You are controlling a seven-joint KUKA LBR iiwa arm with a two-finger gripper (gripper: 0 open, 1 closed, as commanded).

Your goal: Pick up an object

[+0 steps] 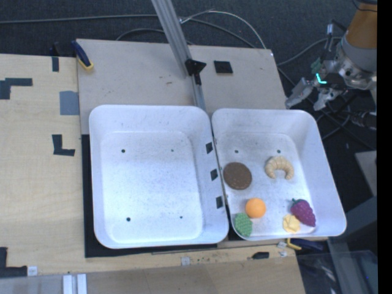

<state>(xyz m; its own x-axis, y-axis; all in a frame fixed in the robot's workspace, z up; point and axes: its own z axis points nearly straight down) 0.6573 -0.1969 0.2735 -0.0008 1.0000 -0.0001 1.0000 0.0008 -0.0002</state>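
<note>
Lying in the right bin, croissant well below gripper.

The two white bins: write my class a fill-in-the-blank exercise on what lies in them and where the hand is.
1. All the toy foods lie in the ___ bin.
2. The orange ball lies just below the round ___ cookie.
3. The hand hangs outside the bins, beyond that bin's far ___ corner.

Missing words: right; brown; right

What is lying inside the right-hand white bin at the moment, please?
The right bin holds a brown round cookie, a croissant, an orange ball, a green piece, a purple grape bunch and a small yellow piece. Nothing visibly covers them.
</note>
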